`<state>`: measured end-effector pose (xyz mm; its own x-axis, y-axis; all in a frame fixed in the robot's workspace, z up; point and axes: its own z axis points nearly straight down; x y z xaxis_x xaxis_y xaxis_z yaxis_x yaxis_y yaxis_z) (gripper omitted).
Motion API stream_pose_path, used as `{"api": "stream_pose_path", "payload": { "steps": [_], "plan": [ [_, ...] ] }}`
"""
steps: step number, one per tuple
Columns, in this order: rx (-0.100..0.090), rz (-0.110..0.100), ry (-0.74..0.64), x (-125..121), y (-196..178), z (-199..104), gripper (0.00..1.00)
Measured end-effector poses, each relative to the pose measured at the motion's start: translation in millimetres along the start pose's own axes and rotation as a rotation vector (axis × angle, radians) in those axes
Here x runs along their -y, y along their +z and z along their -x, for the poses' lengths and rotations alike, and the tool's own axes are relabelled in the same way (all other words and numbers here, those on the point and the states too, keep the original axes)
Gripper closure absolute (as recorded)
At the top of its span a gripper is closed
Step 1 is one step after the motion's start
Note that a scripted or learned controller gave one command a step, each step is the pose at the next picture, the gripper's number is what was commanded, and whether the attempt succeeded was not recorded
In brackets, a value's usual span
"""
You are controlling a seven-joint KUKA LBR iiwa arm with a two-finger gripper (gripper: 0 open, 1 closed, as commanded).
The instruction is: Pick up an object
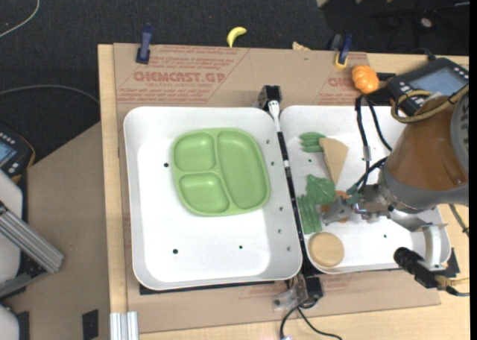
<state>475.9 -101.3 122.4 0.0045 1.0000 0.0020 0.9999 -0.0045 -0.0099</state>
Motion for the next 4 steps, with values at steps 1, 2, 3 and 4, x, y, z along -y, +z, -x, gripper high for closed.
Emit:
{"api": "stream_pose_path", "payload": {
  "steps": [1, 2, 3, 4],
  "plan": [
    [0.015, 0.031, 0.003, -8, -167, 101, 0.00],
    [-0.003, 0.003, -0.012, -36, -63, 21, 0.00],
    [-0.002, -0.001, -0.005, -5, 40, -11, 0.00],
    [0.002, 0.011, -0.003, -8, 24, -8, 1.00]
  ]
}}
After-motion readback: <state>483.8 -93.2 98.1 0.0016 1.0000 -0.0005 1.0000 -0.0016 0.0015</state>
